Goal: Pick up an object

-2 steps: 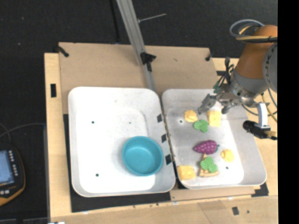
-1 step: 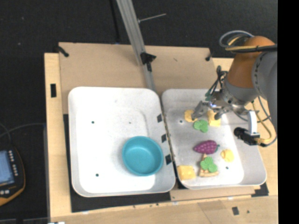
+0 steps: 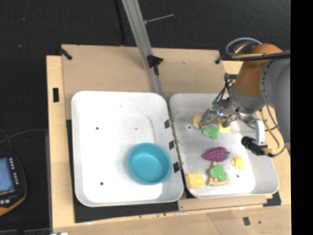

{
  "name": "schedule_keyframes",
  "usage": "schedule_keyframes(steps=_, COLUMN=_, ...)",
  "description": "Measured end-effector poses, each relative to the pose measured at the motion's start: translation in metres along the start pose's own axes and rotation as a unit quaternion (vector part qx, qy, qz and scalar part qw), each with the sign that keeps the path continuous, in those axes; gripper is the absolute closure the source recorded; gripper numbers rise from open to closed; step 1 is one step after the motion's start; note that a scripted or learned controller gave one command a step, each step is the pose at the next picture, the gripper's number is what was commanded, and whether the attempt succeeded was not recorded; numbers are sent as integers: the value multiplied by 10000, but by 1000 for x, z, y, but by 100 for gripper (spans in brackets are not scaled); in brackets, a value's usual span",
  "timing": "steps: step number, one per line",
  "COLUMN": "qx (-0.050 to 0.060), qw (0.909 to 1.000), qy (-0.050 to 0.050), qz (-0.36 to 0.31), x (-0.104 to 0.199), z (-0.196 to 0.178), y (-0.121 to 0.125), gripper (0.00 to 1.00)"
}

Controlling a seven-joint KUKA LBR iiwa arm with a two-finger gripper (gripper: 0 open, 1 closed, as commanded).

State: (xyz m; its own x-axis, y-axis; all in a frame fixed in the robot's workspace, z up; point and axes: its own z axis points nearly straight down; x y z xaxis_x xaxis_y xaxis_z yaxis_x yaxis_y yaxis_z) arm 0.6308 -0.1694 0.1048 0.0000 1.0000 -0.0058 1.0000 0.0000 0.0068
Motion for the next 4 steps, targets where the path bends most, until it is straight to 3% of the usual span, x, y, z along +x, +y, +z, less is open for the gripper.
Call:
schedule_keyframes(steps=1, qx=-23, qw=10000, qy=-4, qz=5, x=-1, z=-12, y=1, gripper=100)
schedule_keyframes(steps=3, qx=23, qw=10000, qy=21, qz=-18, x=2, z=-125, y=2, gripper=100)
schedule_keyframes(steps=4, qx=24, qw=10000, qy=28, qz=-30, x=56, z=-126, y=0, gripper=100)
